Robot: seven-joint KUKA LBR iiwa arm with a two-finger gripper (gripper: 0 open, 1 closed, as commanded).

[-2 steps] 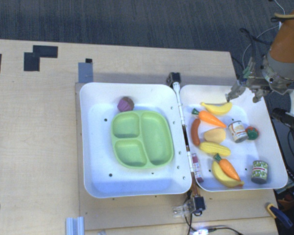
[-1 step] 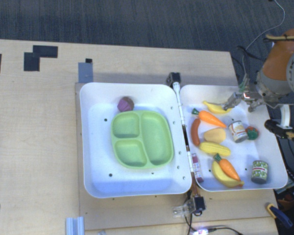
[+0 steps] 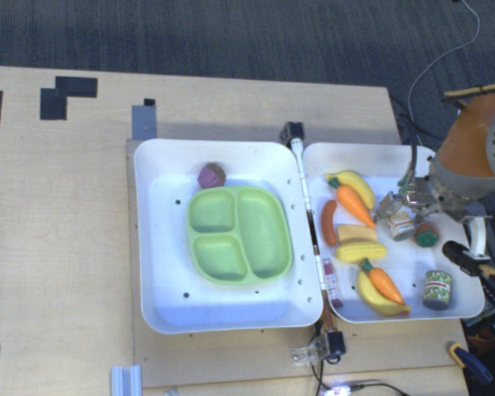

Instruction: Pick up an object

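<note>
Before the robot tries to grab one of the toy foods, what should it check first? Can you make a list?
1. Gripper is over the right bin, where the toys are: ok.
2. Something to grab is close: the upper carrot lies just left of the gripper, on a banana: ok.
3. Nothing is already held: cannot tell, the fingertips are too small and shiny to read.
4. Room around the target: not ok, carrot, banana and sausage lie tightly together.
5. Easier picks exist: the can stands apart from the other toys near the bin's front right corner: ok.
6. The green tray in the left bin is out of the way: ok.
</note>
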